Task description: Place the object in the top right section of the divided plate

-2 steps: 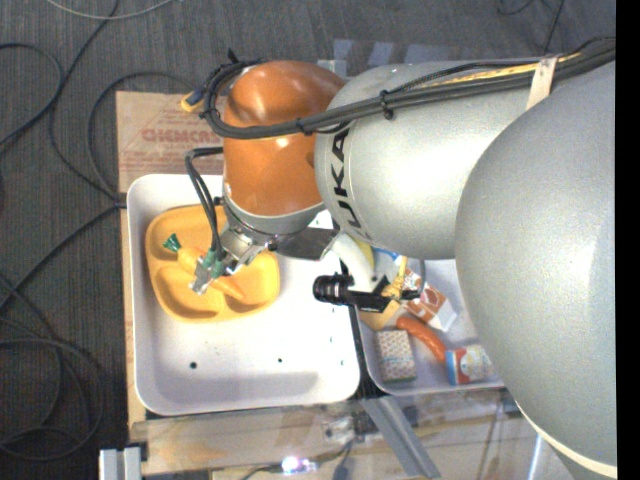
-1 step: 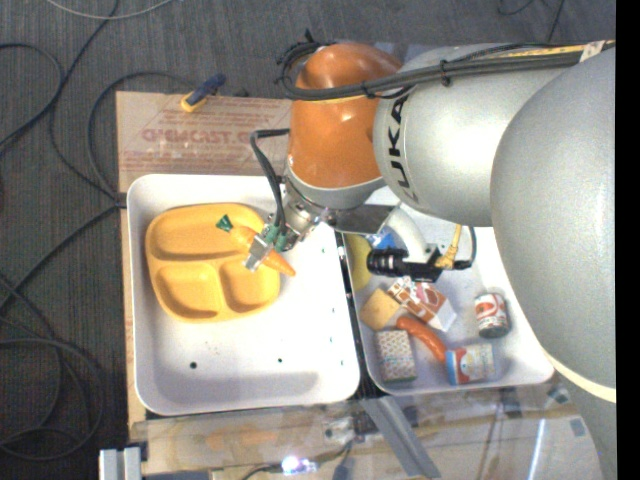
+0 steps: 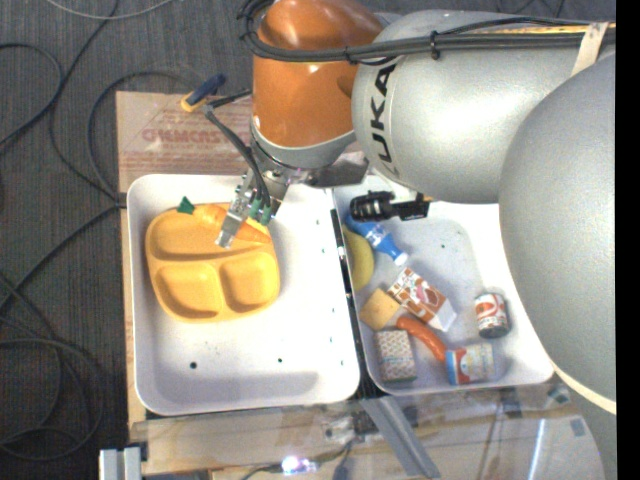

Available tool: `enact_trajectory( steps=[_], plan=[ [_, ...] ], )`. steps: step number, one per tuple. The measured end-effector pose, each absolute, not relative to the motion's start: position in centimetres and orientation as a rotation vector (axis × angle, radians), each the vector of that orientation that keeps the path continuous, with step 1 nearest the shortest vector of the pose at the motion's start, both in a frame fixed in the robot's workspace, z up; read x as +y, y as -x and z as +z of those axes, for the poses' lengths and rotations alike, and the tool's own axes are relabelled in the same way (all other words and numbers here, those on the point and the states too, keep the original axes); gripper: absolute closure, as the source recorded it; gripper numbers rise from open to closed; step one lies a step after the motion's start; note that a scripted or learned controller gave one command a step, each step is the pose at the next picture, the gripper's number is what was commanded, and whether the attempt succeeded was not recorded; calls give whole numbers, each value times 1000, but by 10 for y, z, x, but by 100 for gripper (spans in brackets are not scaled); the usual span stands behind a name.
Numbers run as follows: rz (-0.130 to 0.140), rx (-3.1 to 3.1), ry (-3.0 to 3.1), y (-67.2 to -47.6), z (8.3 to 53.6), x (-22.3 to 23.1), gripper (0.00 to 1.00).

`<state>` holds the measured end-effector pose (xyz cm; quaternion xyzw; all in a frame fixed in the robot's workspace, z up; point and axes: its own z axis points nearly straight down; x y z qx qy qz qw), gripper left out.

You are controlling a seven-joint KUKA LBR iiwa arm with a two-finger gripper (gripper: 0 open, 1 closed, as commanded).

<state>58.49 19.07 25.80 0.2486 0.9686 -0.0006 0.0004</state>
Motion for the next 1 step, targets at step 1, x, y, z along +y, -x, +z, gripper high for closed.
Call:
enact_trajectory(
  steps=[1],
  plan=[
    [-3, 3078, -624, -593, 232, 229, 100]
  ],
)
